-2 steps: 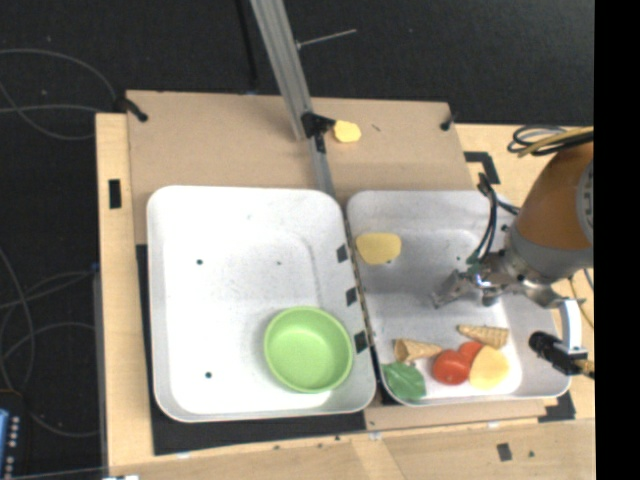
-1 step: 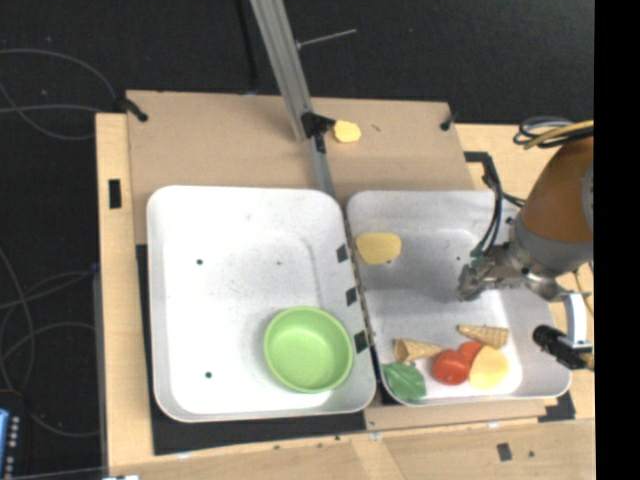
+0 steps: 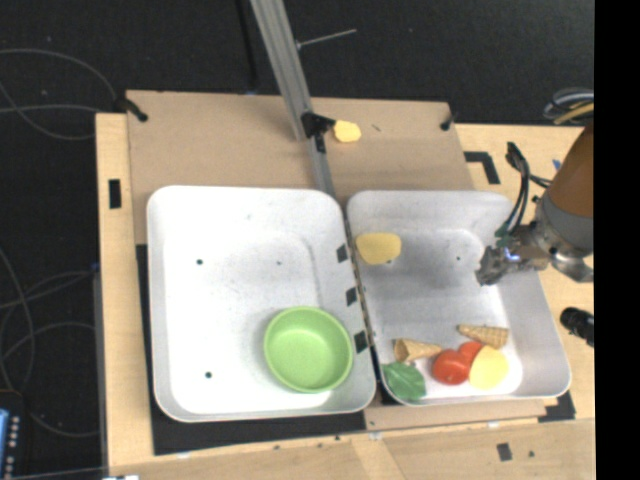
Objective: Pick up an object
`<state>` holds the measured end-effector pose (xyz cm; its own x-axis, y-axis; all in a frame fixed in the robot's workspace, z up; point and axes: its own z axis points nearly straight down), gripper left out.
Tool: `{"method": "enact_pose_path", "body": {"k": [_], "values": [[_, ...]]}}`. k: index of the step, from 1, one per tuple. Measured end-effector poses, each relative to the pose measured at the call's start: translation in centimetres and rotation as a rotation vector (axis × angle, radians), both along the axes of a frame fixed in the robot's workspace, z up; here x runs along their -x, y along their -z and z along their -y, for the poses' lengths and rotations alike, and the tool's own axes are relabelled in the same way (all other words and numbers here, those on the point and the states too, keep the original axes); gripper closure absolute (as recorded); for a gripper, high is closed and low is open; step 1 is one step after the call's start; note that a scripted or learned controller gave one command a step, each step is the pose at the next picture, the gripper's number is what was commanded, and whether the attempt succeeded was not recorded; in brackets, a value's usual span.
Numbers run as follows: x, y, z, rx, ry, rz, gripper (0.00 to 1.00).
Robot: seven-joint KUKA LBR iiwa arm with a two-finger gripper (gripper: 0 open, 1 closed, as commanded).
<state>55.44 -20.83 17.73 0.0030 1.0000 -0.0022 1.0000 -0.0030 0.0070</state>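
Two white bins sit side by side on a bench as a robot's gripper (image 3: pixel 492 266) hangs over the right bin (image 3: pixel 430 218), near its right wall. Whether the gripper is open or shut cannot be told from this angle, and nothing can be made out in its grasp. Nearest below it (toward the bin's front edge) lies a small cone (image 3: pixel 484 335), its long axis running left to right, pointed end to the left. Just beyond huddle a second cone (image 3: pixel 415 349), a red piece (image 3: pixel 452 365), a yellow ball (image 3: pixel 489 369) and a green leaf (image 3: pixel 404 380). A pale yellow lump (image 3: pixel 378 247) rests well apart to the gripper's left, against the wall between the bins. A green bowl (image 3: pixel 308 349) sits in the left bin (image 3: pixel 230 258), farthest away. Judging by position, the first cone looks the readiest pick: a short drop forward.
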Motion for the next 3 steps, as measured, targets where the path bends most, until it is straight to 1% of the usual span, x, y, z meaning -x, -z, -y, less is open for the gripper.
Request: {"method": "enact_pose_path", "body": {"k": [1,2,3], "values": [[0.8,-5.6,-0.1,0.0,-0.007,0.001,1.0],[0.6,-9.6,0.0,0.0,-0.008,0.0,1.0],[-1.6,-10.0,-5.2,-0.003,-0.011,-0.004,1.0]]}}
